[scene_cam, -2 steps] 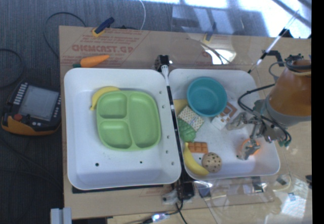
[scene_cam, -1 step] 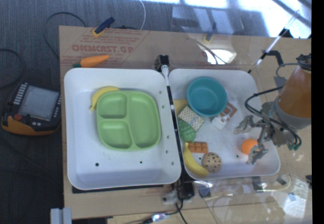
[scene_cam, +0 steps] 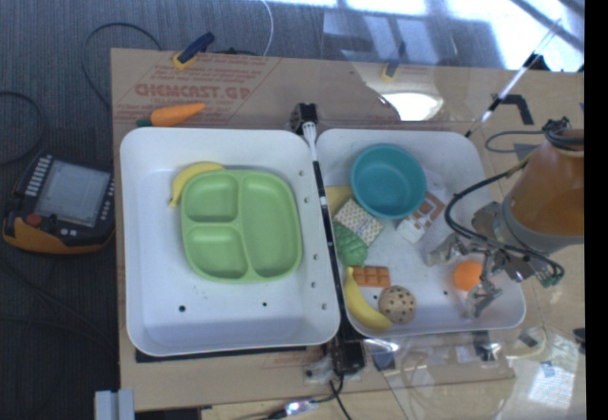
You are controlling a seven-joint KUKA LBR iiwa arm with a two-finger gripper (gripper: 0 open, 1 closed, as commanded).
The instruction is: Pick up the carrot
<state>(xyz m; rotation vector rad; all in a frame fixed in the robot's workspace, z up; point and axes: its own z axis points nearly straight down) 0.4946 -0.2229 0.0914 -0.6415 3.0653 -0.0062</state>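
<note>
Dark carpet surrounds the brown surface (scene_cam: 285, 85); a pendant (scene_cam: 59, 204) lies at far left. The carrot (scene_cam: 177, 113) rests on the surface, just behind the left bin (scene_cam: 142, 247), which holds a green tray (scene_cam: 239, 225). Over the right bin (scene_cam: 475, 157), the gripper (scene_cam: 475, 280) hangs beside an orange object (scene_cam: 466, 274); whether it grips anything cannot be told.

Bench sheet (scene_cam: 204, 90): "CHEMCAST GP" is printed in red, reversed and upside down.
Other text: none can be read.

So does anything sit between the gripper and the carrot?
Yes. The gripper is at the right bin; the carrot lies outside, behind the left bin, with the bins' walls and the green plate between.
</note>
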